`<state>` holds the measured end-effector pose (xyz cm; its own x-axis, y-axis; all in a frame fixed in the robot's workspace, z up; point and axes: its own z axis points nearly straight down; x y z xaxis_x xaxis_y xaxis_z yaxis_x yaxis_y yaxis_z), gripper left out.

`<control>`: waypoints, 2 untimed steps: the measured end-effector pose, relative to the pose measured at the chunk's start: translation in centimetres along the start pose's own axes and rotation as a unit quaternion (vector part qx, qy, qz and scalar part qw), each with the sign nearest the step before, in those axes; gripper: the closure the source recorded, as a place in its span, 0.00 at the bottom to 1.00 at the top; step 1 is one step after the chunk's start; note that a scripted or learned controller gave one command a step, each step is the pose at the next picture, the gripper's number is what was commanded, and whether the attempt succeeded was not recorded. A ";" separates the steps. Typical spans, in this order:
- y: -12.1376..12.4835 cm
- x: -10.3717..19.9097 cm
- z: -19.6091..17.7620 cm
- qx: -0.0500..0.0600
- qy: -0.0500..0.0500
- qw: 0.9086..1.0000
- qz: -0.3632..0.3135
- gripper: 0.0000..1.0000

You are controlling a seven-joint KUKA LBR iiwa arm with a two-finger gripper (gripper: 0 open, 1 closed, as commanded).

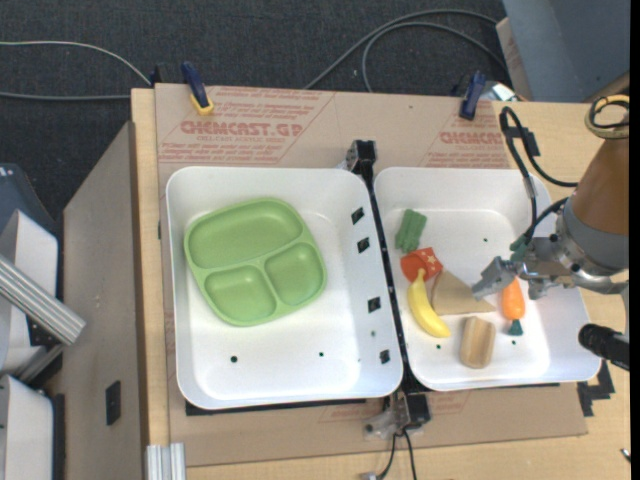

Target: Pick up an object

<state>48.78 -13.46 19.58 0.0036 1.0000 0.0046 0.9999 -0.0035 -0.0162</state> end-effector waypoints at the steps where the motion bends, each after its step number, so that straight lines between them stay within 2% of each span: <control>1: 0.3 0.1 -0.6 -0.006 -0.001 1.000 -0.002 0.00; 2: 0.9 0.1 4.0 -0.004 0.000 1.000 -0.002 0.00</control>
<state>49.66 -13.35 15.56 0.0004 1.0000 0.0041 1.0000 -0.0004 -0.0087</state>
